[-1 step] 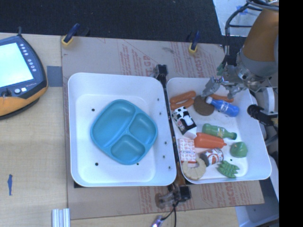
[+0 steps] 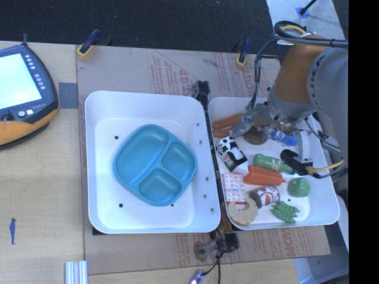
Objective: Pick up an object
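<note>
Near the right bin's (image 2: 329,215) back edge, the end effector (image 2: 259,123) works; grip state unclear.

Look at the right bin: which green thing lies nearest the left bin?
The green bottle, beside the orange carrot. The round green fruit and leafy green piece lie further right.

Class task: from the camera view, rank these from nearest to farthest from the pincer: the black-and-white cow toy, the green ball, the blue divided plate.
Measured from the pincer:
1. Cow toy, right bin's left side.
2. Green ball, right bin's right side.
3. Blue divided plate, in the left bin.
</note>
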Action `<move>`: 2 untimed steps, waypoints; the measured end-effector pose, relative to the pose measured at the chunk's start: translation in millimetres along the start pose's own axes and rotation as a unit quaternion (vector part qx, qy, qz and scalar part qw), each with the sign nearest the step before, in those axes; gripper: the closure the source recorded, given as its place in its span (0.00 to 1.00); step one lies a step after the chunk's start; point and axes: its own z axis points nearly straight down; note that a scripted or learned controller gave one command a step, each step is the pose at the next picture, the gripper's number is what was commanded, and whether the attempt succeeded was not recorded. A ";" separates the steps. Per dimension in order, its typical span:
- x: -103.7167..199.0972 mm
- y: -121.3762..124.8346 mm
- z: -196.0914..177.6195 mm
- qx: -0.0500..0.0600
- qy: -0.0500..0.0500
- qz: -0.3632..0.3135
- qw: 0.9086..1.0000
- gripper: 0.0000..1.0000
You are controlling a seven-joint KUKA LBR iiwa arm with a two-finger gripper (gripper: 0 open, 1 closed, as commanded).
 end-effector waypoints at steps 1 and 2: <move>-0.4 -0.8 -8.9 0.002 0.000 -0.001 1.000 1.00; -0.4 -0.8 -8.9 0.002 0.000 -0.001 1.000 0.00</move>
